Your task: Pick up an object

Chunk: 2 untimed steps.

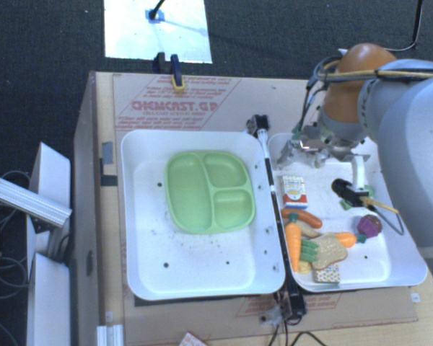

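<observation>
The grey arm (411,121) looms nearest the lens, reaching in over the right bin (390,265). Its claw (303,150) hangs above that bin's far end, just beyond a small red-and-white carton (294,189). Whether the claw is wide or narrow I cannot tell, and nothing shows held in it. So the pick looks not yet made: descent, closing and lifting are all left. The carton, the likeliest target by my reckoning, lies flat, its long axis running near-to-far, parallel with the rim between the bins. Nearer than the carton lie a sausage (303,217), a carrot (294,242) and a bread slice (329,251). Left of the carton, in the left bin (151,265), sits a green plate (209,192).
</observation>
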Tool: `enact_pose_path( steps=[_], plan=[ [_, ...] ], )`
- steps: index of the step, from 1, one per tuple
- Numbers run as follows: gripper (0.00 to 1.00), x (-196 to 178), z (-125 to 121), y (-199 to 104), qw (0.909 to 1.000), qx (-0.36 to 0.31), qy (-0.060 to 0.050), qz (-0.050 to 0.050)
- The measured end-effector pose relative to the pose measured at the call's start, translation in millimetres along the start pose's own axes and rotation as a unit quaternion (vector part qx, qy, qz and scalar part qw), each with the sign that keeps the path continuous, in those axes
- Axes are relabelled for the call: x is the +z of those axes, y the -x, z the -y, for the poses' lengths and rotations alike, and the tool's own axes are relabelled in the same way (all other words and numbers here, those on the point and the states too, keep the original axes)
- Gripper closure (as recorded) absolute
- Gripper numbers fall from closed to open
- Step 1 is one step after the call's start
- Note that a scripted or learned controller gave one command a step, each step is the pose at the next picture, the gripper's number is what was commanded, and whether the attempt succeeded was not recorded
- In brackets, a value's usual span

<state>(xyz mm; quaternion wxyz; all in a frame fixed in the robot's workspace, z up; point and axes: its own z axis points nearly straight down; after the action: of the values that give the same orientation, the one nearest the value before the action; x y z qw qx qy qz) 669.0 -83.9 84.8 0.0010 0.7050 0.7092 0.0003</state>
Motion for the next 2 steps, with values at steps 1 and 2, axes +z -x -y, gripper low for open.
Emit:
enact_pose_path(
  steps=[1,2],
  plan=[
    [0.0,0.0,0.0,-0.6,1.0,0.0,0.0,0.0],
    [0.0,-0.2,0.0,2.3,1.0,0.001,0.0,0.0]
  ],
)
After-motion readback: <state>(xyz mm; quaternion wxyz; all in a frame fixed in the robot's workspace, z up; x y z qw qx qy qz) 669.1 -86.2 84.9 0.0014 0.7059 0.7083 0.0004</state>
